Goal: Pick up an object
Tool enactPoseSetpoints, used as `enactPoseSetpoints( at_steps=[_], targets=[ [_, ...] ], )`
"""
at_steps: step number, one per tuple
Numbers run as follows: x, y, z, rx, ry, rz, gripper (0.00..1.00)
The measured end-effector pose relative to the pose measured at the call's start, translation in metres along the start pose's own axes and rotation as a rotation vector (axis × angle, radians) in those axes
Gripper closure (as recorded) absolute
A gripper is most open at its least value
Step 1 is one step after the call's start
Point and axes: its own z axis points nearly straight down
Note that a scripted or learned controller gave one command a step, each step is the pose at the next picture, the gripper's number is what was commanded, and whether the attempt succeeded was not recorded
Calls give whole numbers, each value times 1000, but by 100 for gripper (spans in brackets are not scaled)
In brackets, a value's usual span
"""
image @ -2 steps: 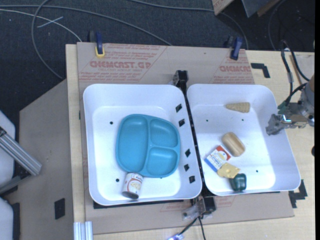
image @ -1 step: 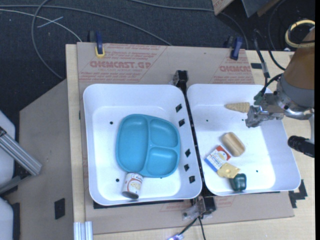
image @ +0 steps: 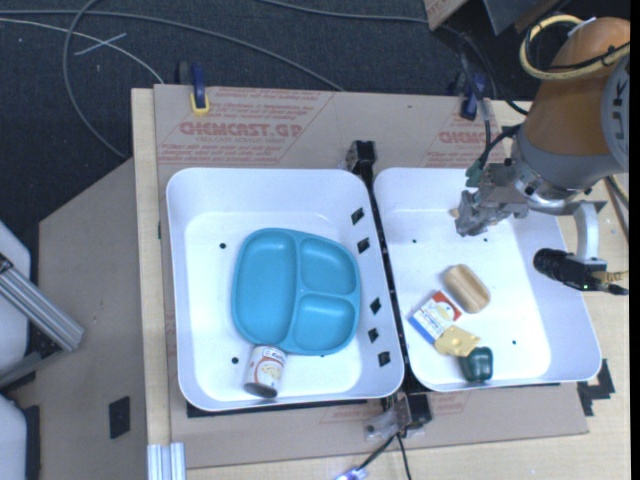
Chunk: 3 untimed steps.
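Two bins stood side by side on the table (image: 150,268). In the left bin (image: 190,268), a divided plate (image: 295,290) lay near the centre. A small can (image: 265,370) lay on its side just in front of the plate, touching its front edge. In the right bin (image: 560,338), a bread roll (image: 466,287) lay near the middle. A small carton (image: 433,318) lay just left of and in front of the roll. A crumpled wrapper (image: 455,342) lay against the carton's front, and a rounded object (image: 478,364) lay in front of that. The claw (image: 473,220) hung over the rear of the right bin, behind the roll.
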Motion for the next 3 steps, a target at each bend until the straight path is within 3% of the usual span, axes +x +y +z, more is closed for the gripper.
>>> enactPoseSetpoints(
  at_steps=[2, 3],
  targets=[
    [89, 28, -1, 1, 0, 2, 100],
    [149, 49, 4, 1, 1, 0, 100]
  ],
)
